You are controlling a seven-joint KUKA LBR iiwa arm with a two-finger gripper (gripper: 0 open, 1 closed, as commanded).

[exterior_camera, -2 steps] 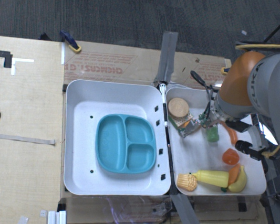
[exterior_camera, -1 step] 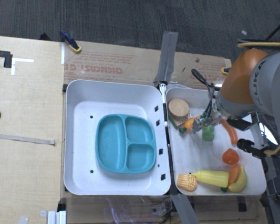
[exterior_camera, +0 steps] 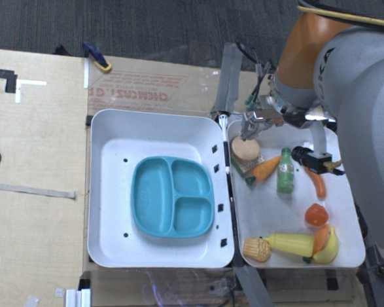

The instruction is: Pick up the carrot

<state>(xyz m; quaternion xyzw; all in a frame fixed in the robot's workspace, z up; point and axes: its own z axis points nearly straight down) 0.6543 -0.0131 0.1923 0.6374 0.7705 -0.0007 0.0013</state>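
The gripper point(exterior_camera: 249, 128) hung over the far left corner of the right bin point(exterior_camera: 273, 217), and whether it stood open or closed could not be made out; nothing could be seen in its grasp. The carrot point(exterior_camera: 264, 169) was a short orange taper, bright and smooth, lying flat on the bin floor at a slant. Its thick end pointed toward the bottle point(exterior_camera: 285, 170) and its thin end toward the bin's left wall. It lay in the far left part of that bin, nearer the front edge than the gripper and slightly to its right, apart from it. Between the two sat a round tan piece point(exterior_camera: 245, 150), directly under the gripper and touching or nearly touching the carrot's left side. The green bottle lay just beside the carrot's thick end on the right. Further right lay a thin red-orange pepper point(exterior_camera: 318, 184), and a tomato point(exterior_camera: 316, 215) sat nearer the front. Along the front edge were a corn cob point(exterior_camera: 257, 249) at the left corner, a long yellow piece point(exterior_camera: 294, 243) beside it and a banana point(exterior_camera: 330, 248) at the right corner. The left bin point(exterior_camera: 111, 177) held a blue divided plate point(exterior_camera: 174, 197) at its centre.
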